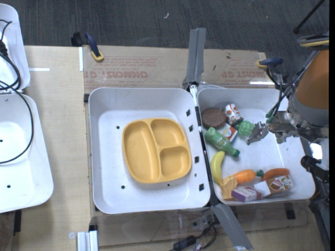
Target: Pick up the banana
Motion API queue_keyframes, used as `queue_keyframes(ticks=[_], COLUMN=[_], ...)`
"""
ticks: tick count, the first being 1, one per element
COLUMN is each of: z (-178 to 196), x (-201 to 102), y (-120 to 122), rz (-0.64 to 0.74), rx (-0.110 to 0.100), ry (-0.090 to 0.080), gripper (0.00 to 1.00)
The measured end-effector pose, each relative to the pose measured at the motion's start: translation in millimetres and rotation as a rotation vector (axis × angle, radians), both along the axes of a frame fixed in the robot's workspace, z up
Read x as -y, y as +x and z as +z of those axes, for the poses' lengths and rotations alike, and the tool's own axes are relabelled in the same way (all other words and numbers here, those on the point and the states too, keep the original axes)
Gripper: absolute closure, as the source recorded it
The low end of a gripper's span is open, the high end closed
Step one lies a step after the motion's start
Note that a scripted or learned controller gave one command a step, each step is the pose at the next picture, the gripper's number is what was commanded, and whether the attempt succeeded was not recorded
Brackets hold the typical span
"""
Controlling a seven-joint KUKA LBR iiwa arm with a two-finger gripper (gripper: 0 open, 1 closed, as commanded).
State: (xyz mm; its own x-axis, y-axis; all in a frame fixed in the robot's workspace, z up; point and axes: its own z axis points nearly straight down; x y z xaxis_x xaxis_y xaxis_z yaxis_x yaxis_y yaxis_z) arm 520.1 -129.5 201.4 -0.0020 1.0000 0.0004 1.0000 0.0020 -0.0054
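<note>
Banana point(216, 166) lies at the left side of the right bin point(293, 104), just below the green bottle point(221, 141) and touching the orange carrot point(242, 177) cluster at its lower end. Not yet picked: it rests on the bin floor, untouched. Claw point(257, 132) hangs above the bin's middle, near a green leafy toy point(245, 126), well apart from the banana; whether its fingers are spread or closed cannot be told. Remaining, by my judgement: travel left and down, grasp, lift. Banana is short, curved, smooth yellow plastic. Left bin point(104, 140) holds a yellow three-compartment tray point(156, 149), glossy with rounded corners.
</note>
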Motion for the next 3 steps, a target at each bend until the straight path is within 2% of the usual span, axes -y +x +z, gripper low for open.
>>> queue_keyframes(ticks=[1,2,3], z=[-91,-11,-12], x=[-31,-50,-122], y=[-43,-17,-43], rz=[0.159,0.042,-0.044], rx=[0.001,0.002,-0.001], ry=[0.001,-0.001,-0.001], gripper=[0.00,0.00,0.00])
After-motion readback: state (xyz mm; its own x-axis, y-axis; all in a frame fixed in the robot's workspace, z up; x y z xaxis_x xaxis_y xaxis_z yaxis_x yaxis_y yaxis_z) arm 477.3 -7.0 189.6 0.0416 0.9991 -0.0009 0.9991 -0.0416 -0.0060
